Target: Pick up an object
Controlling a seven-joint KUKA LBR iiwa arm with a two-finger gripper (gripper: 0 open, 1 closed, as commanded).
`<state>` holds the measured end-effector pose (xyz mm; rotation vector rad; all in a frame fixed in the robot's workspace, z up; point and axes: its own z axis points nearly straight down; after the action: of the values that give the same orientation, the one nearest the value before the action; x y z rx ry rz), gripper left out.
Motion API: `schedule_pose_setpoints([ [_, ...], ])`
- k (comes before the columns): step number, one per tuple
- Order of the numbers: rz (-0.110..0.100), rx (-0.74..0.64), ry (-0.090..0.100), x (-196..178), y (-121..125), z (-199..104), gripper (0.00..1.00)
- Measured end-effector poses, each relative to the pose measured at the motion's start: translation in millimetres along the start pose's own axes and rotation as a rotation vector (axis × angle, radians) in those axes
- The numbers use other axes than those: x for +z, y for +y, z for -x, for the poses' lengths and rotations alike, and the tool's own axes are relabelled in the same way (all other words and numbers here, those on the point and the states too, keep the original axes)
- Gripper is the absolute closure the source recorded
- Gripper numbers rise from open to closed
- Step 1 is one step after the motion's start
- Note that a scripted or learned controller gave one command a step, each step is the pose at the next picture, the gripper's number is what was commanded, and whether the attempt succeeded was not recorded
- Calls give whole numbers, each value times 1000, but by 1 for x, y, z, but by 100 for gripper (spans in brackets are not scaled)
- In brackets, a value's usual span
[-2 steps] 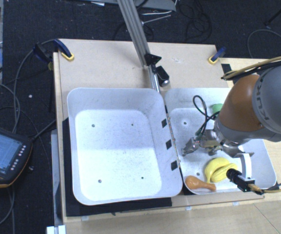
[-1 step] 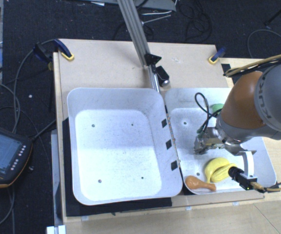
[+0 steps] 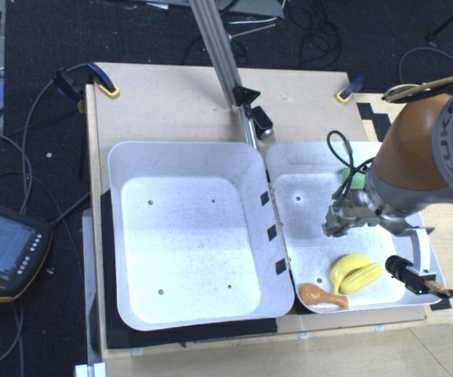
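Note:
My gripper (image 3: 337, 225) hangs low over the middle of the right bin (image 3: 305, 175), reaching in from the right under the grey and orange arm. A yellow banana-like object (image 3: 355, 274) lies in the bin's near part, just below the gripper and apart from it. An orange spoon-shaped object (image 3: 321, 294) rests by the bin's front rim, left of the yellow one. A green object (image 3: 356, 180) peeks out behind the wrist, mostly hidden by the arm. Nothing shows between the gripper and the bin floor.
The left bin (image 3: 132, 163) sits beside the right one, joined along a ridge with black clips. A slanted metal bar (image 3: 224, 53) rises from the back of the bench. A black cable loops near the wrist. A teach pendant (image 3: 2, 246) lies off the bench at left.

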<state>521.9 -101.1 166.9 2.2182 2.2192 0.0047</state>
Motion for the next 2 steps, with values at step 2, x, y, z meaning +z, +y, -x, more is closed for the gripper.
schedule_pose_setpoints([
  [2,0,0,0,-108,0,-10,100],
])
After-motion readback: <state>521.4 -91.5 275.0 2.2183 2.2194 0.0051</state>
